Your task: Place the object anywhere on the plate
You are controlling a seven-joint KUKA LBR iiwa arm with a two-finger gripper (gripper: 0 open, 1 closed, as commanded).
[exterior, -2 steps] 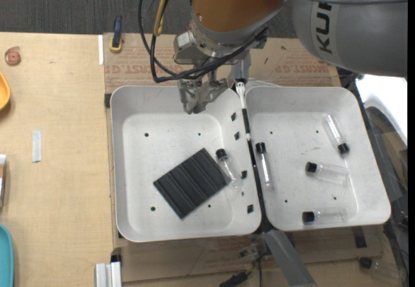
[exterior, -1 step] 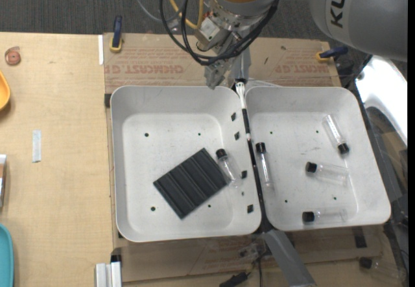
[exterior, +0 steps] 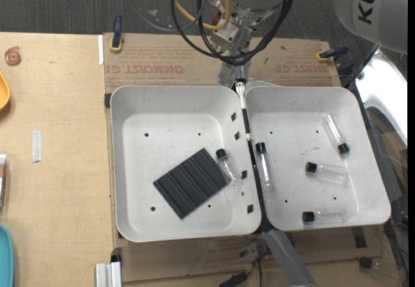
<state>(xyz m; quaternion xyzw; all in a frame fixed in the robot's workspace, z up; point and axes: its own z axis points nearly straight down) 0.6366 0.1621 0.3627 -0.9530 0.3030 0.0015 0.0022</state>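
camera view: a clear vial (exterior: 226,166) with a black cap is seen touching the ribbed dark plate (exterior: 192,183) at its 2 o'clock edge. the gripper (exterior: 238,77) state cannot be told.

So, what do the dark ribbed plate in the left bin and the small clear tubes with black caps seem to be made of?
The dark grey ribbed rectangular plate looks like matte plastic or rubber: it gives no shine, and parallel grooves run along it. The small clear tubes with black caps, such as the one beside the plate and one in the right bin, look like transparent plastic or glass, since the white bin floor shows through them.
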